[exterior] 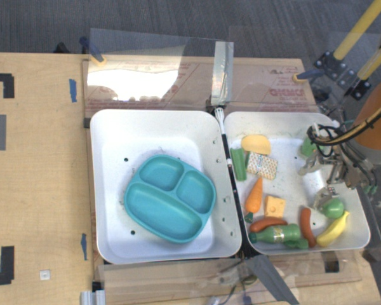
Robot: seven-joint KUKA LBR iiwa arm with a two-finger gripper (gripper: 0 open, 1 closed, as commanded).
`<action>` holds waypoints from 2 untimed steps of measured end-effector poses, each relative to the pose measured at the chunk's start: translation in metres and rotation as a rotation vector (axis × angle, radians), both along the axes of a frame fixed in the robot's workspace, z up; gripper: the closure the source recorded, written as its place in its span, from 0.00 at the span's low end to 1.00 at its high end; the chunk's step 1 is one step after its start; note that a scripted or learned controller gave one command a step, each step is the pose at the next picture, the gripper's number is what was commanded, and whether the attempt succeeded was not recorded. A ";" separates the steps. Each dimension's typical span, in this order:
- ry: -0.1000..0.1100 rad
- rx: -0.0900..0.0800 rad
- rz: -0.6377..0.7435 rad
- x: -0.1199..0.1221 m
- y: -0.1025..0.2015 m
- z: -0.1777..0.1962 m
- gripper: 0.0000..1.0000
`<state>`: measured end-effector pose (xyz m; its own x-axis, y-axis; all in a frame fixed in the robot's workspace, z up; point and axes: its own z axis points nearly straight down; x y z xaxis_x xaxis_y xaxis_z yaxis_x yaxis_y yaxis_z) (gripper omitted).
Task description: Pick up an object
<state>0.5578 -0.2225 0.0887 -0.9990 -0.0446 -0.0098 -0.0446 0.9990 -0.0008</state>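
My gripper hangs low over the right side of the right bin, with cables bunched above it. Under and beside it lie a white object and a green round toy; I cannot tell whether it touches either. Around them are a yellow banana, a red sausage, a green bottle, an orange cheese cube, a carrot, a checkered packet, a yellow piece and a green cucumber.
The left bin holds a teal divided plate. A small green toy lies near the right bin's back right. A clear panel stands behind the bins. Yellow poles rise at the top right.
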 end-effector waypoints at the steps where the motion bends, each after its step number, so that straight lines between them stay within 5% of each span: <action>1: -0.003 0.000 -0.069 -0.065 0.057 0.001 0.00; 2: -0.009 0.002 -0.028 -0.010 0.130 0.001 0.00</action>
<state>0.5477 -0.0921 0.0900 -0.9997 -0.0171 -0.0188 -0.0171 0.9999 0.0008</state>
